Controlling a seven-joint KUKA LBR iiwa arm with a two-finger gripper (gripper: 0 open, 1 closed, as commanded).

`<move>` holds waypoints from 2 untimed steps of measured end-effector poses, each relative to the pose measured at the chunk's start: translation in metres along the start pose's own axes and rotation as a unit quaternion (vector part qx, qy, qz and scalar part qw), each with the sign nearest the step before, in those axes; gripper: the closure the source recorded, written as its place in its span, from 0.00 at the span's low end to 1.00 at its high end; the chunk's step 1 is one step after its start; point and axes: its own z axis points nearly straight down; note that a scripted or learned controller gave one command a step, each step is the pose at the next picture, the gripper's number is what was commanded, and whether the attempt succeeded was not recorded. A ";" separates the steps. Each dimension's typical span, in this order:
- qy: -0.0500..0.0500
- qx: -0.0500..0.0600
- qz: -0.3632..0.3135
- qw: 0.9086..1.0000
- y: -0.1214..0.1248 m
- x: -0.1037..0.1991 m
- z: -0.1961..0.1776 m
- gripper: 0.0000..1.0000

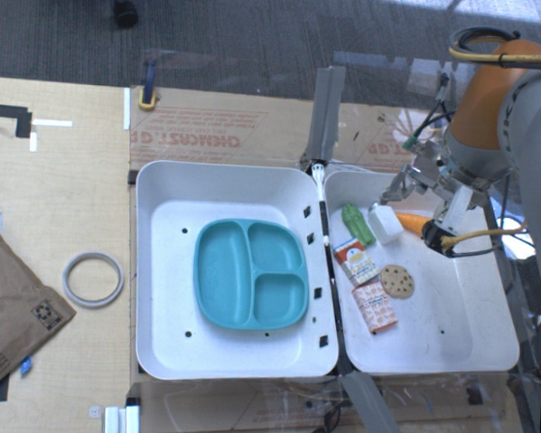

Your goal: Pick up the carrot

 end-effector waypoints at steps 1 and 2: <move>0.000 0.000 0.130 0.992 0.033 -0.051 0.021 0.00; 0.000 0.000 0.318 0.948 0.058 -0.072 0.089 0.00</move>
